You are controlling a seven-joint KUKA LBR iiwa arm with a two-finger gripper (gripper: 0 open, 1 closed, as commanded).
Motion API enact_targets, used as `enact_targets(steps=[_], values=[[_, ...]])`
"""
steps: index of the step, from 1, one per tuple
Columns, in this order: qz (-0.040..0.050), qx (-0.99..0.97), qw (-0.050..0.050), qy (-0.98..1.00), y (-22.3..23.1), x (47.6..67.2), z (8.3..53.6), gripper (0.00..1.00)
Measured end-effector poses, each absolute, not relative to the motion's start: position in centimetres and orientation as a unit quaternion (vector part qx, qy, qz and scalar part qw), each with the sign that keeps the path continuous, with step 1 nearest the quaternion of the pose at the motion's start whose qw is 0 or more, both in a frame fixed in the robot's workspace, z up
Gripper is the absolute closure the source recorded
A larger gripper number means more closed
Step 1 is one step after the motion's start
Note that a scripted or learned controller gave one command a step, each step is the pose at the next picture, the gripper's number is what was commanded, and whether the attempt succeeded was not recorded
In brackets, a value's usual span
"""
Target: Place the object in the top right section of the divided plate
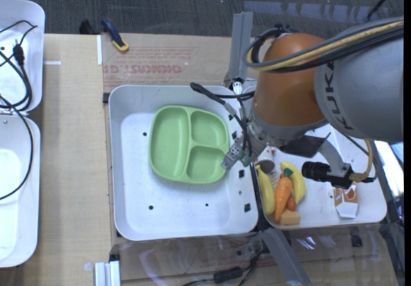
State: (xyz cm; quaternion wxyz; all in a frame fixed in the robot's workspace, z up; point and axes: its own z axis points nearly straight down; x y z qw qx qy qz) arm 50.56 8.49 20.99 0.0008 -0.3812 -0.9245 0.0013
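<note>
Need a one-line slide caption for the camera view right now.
Gripper at the green divided plate's right rim in the left bin; banana and carrot wait in the right bin.

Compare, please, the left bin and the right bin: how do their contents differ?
The left bin holds one green divided plate, lying flat with bare sections; the right bin holds several small items piled close: a banana, a carrot and a small carton. The arm covers much of the right bin, little of the left. Both bins are shallow and white.

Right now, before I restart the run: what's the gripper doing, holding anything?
Gripper: at the right edge of the green divided plate; whether it is open, shut or holding anything cannot be told.
</note>
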Motion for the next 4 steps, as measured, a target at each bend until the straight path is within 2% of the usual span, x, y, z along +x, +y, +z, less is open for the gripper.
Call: enact_targets(steps=[1,2,3,4], values=[[0.0012,-0.381,0.001,-0.925,8.5,50.6,21.0,0.0],[0.0017,-0.382,0.0,-0.924,8.4,50.6,21.9,1.0],[0.0006,-0.261,0.0,-0.965,8.3,49.9,22.0,1.0],[0.0007,-0.31,0.0,-0.951,9.1,52.2,19.1,1.0]])
